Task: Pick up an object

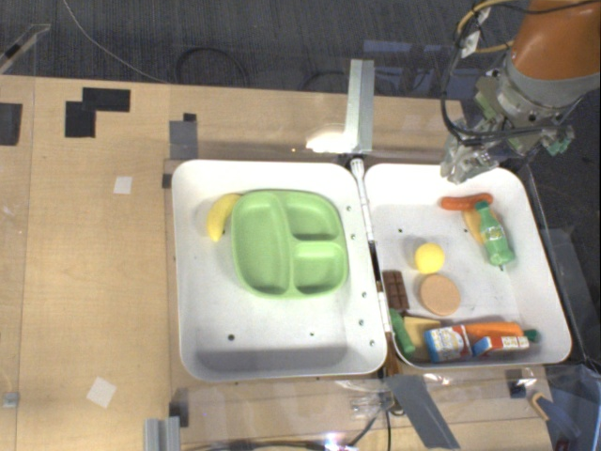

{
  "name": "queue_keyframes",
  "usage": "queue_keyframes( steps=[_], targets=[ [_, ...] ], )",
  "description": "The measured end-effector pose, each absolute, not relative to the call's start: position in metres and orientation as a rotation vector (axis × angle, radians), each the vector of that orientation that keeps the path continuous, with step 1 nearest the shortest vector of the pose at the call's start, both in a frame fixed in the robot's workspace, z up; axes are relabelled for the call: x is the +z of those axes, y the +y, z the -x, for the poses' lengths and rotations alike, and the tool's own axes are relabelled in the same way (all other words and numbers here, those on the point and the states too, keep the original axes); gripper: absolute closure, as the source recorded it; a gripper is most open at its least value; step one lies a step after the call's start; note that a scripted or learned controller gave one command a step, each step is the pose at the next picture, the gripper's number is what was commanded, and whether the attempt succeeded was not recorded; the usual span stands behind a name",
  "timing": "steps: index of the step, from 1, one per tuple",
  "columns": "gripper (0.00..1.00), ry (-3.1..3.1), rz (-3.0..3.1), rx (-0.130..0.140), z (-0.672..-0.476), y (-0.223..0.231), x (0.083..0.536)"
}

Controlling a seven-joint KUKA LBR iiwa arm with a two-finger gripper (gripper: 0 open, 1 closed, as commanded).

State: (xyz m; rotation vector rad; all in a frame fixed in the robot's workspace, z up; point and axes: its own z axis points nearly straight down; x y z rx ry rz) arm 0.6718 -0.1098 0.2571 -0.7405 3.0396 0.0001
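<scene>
I'm watching the gripper [467, 164] hanging over the far edge of the right bin [549, 252], and I cannot tell from up here how its tips are set; nothing is showing between them. My read: I'm sitting in the approach step, with no object chosen for certain and nothing lifted yet.

Closest below it, the small orange sausage [466, 201] is lying across the bin floor, smooth and rounded, with the green bottle [494, 234] lying just beside it, glossy plastic tapering toward one end. Either looks like the natural target. The next move, as I'm judging it, calls for sliding inward over one of them and dropping straight down; the bottle's round body may roll if it gets nudged off-centre.

Moving further out, the yellow ball [430, 256] is sitting mid-bin, matte and round, and near it the flat tan cookie [439, 295] and the dark chocolate bar [396, 290], a ridged slab close to the bin's left wall. Along the near wall I'm seeing the printed carton [445, 342] and an orange carrot [495, 328] crowded together, awkward to pinch.

Over in the left bin [202, 341], the green divided plate [285, 242] is resting, smooth moulded plastic, with a banana [220, 216] just beside its far-left rim. Both bins are sitting on the pale wooden desk [84, 280].
</scene>
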Motion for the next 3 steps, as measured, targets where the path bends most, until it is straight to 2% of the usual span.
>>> queue_keyframes(
  steps=[1, 3],
  targets=[
    [1.00, 2.928, 1.108, -0.009, -0.645, -0.172, 0.276],
    [1.00, 2.906, 1.102, -0.021, -0.651, -0.169, 0.304]
  ],
)
